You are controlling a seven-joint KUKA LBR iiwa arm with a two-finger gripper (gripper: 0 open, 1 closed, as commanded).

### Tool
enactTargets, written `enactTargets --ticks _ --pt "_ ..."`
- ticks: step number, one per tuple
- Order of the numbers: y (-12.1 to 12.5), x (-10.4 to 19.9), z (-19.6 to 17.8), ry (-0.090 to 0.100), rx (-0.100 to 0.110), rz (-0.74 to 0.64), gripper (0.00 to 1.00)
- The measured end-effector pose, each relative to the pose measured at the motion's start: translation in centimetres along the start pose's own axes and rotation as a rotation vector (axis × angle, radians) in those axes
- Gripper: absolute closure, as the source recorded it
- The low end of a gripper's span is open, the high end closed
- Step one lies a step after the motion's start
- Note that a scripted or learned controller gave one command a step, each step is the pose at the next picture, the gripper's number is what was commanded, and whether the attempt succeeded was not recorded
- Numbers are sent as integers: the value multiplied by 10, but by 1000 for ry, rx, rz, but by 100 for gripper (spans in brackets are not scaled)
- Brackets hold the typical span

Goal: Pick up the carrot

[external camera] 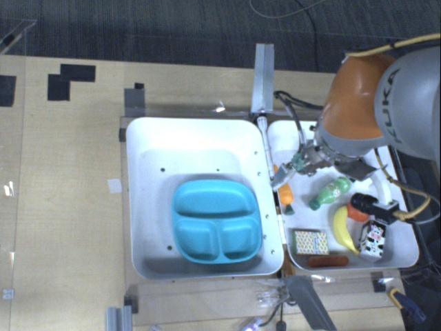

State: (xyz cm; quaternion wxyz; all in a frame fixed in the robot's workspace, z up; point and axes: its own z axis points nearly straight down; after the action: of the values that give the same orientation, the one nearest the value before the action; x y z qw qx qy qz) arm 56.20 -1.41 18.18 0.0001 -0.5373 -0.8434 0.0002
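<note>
The carrot [284,196] is a small orange piece lying against the left wall of the right bin [406,254], close to the divider between the two bins. My gripper [284,176] hangs low over that same wall, just behind the carrot and very near it. The grey arm with its orange band [355,102] reaches in from the upper right and hides the back of the right bin. Nothing is visibly held.
In the right bin lie a green bottle [329,192], a banana [342,227], a small patterned box [311,241], a red-brown sausage [326,260] and a black-and-white toy [373,241]. The left bin [148,185] holds a blue divided plate [217,219].
</note>
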Motion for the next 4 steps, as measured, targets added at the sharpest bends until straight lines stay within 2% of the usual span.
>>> enactTargets --ticks 1,2,4 --pt "2 0 -8 -1 -1 -3 100" --pt "2 0 -8 -1 0 -2 0" --pt "-6 -9 -1 -1 -2 -55 0"
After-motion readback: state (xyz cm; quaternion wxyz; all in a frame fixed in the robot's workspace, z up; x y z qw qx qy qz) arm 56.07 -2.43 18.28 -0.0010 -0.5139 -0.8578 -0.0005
